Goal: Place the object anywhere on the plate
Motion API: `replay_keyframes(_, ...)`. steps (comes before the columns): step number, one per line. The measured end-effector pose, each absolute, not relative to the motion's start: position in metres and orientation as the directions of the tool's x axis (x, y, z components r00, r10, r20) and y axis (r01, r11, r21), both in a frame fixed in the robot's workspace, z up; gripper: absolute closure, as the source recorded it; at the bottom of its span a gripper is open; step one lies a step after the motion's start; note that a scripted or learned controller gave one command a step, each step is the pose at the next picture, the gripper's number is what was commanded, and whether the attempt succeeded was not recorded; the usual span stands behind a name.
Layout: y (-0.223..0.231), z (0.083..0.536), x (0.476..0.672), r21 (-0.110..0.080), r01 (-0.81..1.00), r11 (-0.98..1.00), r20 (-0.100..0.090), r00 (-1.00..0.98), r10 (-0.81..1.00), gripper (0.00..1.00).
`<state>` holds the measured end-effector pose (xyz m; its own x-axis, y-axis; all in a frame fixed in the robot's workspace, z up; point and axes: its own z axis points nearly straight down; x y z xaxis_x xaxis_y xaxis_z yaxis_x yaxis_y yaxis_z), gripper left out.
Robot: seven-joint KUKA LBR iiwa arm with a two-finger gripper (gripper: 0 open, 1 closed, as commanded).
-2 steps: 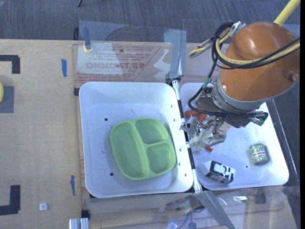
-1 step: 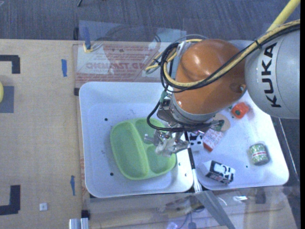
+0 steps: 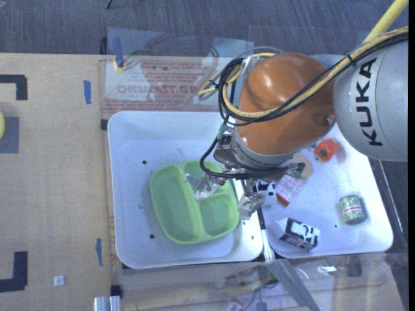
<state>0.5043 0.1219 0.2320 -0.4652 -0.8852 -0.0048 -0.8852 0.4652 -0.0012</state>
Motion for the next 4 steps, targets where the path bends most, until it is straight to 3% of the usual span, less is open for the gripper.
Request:
replay_keyframes(1, 0.125, 0.243, 0.505, -0.005, -0.885, 0.465, -0.012, -0.465, -0.885, 1.0)
replay_keyframes(2, 0.149, 0.235, 0.524, -0.003, -0.888, 0.46, -0.008, -0.46, -0.888, 1.0)
replay_keyframes(3, 0.149, 0.235, 0.524, -0.003, -0.887, 0.461, -0.008, -0.461, -0.887, 0.0)
replay_keyframes(4, 0.151, 0.246, 0.525, -0.007, -0.887, 0.461, -0.016, -0.461, -0.887, 1.0)
